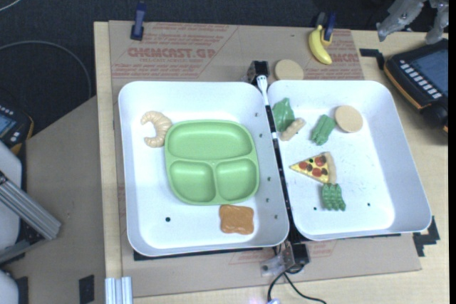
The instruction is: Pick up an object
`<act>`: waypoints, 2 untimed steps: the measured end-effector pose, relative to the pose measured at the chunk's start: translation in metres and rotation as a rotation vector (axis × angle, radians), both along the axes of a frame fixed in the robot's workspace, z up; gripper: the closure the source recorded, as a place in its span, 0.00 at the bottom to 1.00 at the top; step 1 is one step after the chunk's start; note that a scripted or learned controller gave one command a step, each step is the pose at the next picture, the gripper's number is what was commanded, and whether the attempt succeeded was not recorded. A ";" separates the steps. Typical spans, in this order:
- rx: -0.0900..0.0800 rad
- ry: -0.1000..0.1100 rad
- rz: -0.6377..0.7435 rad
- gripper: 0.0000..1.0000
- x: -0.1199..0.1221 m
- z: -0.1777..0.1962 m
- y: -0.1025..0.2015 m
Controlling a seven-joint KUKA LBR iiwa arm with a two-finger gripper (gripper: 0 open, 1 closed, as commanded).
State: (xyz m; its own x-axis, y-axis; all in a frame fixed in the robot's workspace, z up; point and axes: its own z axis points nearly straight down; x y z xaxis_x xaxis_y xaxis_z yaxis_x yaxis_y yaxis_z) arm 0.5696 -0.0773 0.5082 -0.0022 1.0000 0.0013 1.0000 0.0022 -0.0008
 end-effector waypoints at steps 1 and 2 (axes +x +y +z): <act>-0.003 -0.009 -0.003 0.00 -0.027 0.030 -0.007; 0.001 0.000 0.004 0.00 -0.064 0.028 0.050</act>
